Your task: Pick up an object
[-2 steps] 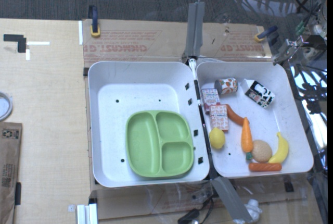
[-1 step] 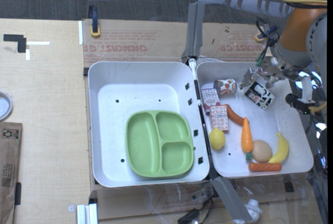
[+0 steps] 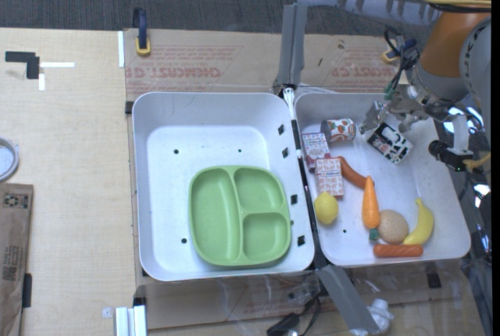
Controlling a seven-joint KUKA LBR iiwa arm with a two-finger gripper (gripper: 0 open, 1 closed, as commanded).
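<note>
The arm (image 3: 457, 37) is being extended in from the right edge, its orange band seen above the wrist. The gripper (image 3: 388, 141) is being held low, angled down and leftward. The finger state is not being resolved.

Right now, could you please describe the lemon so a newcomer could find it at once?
Look in the right bin, along its left wall. The lemon lies just below two small pink-and-white boxes. It is the only round yellow thing; the banana is long and curved.
</note>
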